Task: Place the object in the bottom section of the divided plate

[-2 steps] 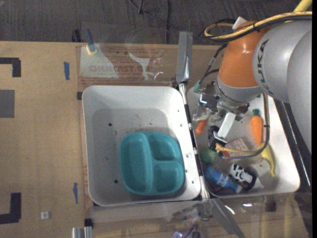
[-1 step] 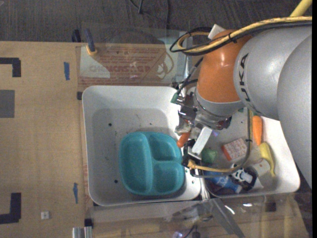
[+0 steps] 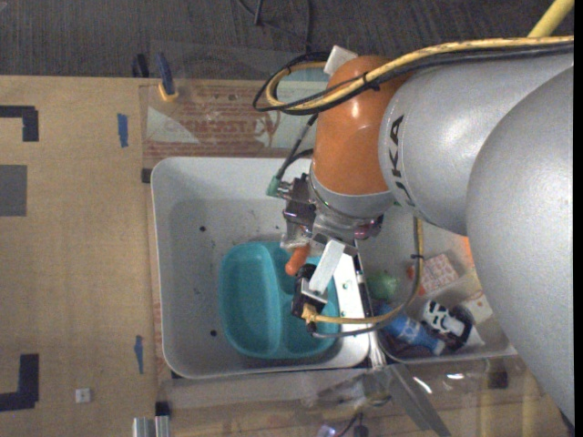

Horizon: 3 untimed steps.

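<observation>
Camera view: the grey arm [image 3: 474,153] reaches in from the right, and its orange band sits directly above the claw [image 3: 296,244], which hangs over the left white bin [image 3: 178,235]. The wrist hides most of the claw, so I cannot tell whether it is open, closed, or gripping anything.

A small orange object [image 3: 293,262] shows just below the claw, touching it or very nearly so. It is above the teal divided plate [image 3: 246,308], close to the raised ridge between the plate's compartments. I cannot tell which compartment it is over, or whether it rests on the plate.

The plate lies below and to the left of the claw on the floor of the left bin, and part of it is hidden under the robot.

In the right white bin [image 3: 455,351], to the right of the claw, is a green ball [image 3: 386,284]. Further right and lower lie a blue item [image 3: 405,332] and a black-and-white toy [image 3: 446,320], close together.
</observation>
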Motion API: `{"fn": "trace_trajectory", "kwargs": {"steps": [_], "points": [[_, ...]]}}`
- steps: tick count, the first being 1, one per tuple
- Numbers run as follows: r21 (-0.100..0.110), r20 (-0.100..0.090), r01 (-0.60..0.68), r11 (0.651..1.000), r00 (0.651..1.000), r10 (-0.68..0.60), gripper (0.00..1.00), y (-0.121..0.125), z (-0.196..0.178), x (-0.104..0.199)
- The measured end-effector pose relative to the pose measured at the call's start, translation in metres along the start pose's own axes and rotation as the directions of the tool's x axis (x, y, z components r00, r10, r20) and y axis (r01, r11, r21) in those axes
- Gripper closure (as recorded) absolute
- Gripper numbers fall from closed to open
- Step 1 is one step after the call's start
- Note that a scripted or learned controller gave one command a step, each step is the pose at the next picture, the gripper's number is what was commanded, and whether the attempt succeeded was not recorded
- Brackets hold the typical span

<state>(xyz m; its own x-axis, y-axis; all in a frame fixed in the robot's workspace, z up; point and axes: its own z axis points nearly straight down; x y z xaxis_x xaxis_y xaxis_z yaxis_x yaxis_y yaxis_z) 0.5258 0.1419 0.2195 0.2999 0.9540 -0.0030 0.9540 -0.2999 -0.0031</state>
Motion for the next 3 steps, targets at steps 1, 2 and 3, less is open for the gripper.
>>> {"fn": "trace_trajectory", "kwargs": {"steps": [1,2,3], "points": [[0.0,0.0,-0.003,1.0,1.0,0.003,0.0,0.001,0.0,-0.001],[0.004,0.003,-0.004,1.0,1.0,0.004,1.0,0.002,-0.007,-0.001],[0.004,0.002,0.074,0.997,0.997,-0.074,1.0,-0.069,0.014,0.061]]}}
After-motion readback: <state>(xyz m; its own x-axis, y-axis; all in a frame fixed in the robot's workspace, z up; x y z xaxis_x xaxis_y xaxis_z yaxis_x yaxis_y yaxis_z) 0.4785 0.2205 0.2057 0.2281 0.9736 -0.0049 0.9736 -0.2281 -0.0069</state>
